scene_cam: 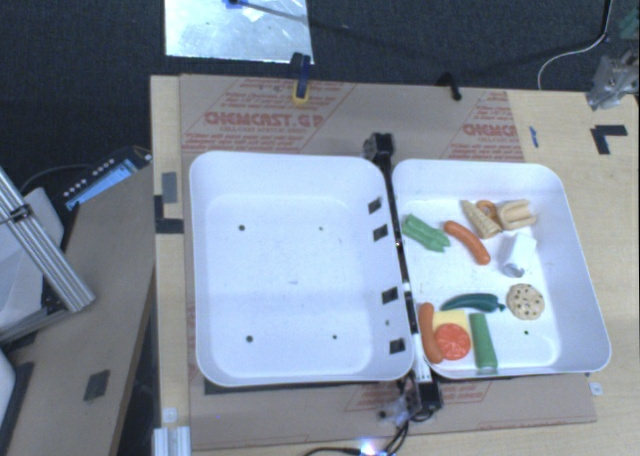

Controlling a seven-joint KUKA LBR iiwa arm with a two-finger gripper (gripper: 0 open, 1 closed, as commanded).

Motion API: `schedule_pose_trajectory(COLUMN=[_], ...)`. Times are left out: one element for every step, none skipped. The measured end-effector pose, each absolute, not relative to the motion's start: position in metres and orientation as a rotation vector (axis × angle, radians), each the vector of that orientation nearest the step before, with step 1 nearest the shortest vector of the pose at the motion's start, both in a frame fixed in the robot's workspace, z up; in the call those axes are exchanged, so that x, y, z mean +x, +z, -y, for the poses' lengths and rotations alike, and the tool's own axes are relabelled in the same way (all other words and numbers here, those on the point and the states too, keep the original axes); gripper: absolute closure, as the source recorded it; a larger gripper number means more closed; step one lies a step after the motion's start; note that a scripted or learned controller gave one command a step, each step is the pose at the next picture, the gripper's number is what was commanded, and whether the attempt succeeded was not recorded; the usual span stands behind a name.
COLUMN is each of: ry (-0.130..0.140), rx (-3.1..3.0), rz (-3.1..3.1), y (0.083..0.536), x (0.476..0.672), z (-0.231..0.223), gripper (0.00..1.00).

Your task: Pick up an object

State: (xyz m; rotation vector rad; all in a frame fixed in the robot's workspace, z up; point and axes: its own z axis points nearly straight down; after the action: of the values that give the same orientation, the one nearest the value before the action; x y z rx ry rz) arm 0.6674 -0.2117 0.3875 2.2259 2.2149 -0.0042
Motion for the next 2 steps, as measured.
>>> schedule_pose_trajectory(ry=[0.004, 0.003], rx=[2.213, 2.213], rz=[-2.223, -2.224], y=[0.426, 0.453], x=[0.669, 0.669], z=[0.206, 0.206], gripper=[1.0, 1.0])
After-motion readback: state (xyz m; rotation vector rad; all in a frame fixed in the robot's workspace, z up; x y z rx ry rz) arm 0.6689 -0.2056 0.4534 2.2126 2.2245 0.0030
